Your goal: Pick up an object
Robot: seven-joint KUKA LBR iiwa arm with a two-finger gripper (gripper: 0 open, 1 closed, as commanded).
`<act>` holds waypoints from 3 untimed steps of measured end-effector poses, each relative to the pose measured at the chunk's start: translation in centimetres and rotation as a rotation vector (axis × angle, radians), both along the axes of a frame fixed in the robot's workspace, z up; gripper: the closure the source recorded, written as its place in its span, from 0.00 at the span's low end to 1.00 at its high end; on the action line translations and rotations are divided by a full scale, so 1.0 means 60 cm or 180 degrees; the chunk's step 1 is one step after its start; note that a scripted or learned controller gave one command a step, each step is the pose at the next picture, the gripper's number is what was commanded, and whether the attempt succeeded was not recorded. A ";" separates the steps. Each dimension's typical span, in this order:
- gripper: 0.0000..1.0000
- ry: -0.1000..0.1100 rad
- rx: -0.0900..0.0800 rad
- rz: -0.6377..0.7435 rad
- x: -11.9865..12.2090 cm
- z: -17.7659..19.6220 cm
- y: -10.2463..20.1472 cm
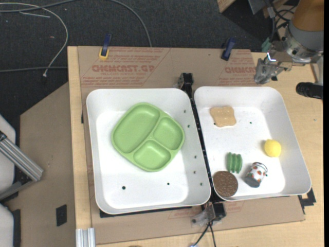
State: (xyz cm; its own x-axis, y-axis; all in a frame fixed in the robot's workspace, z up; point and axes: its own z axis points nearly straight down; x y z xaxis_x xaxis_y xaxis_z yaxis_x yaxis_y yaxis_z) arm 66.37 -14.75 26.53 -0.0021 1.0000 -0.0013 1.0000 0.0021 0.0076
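Note:
The right bin (288, 112) holds a tan toast-shaped piece (223, 116) near its back left, a yellow ball (272, 148) by its right wall, and a small green ribbed piece (234, 162). Along its front lie a brown round disc (225, 183) and a small red, white and grey toy (255, 174). My gripper (266, 72) hangs above the cardboard just behind the right bin's back right corner, apart from every object, with nothing visible between its fingers.
The left bin (103, 189) holds a green three-compartment plate (148, 136). Blue clamps (106, 44) (227, 49) sit on the cardboard's back edge. A black clip (185, 80) joins the bins at the back. Cables run over the dark floor behind.

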 end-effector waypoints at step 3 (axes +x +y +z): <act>1.00 0.0037 0.0013 0.0013 -0.094 -0.008 0.259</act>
